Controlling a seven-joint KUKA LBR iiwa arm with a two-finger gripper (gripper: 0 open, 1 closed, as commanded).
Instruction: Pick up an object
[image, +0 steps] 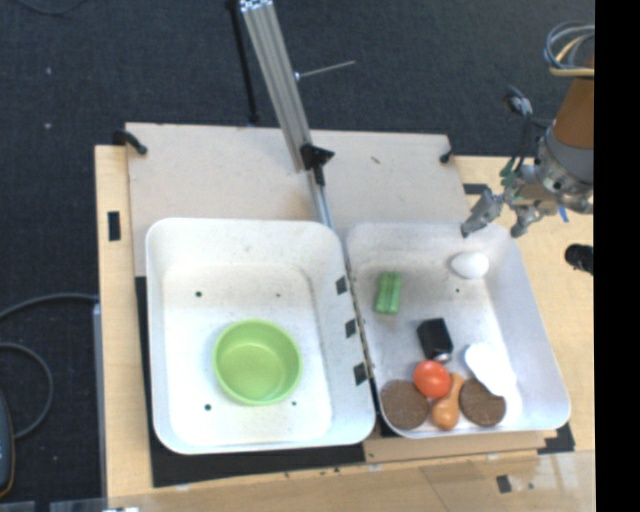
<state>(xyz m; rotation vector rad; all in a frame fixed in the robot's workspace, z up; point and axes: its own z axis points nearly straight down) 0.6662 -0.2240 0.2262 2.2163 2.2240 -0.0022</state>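
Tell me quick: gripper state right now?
Gripper: open, holding nothing, above the right bin's far edge, near the white egg.

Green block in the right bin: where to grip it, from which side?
Probably from straight above, closing across the short sides of the green block. It lies flat with its long axis running roughly up-down in the view, alone on bare bin floor, clear of the black block and the white egg-like object.

Arm (572, 120) cut off at right edge (fingers perhaps blurred).
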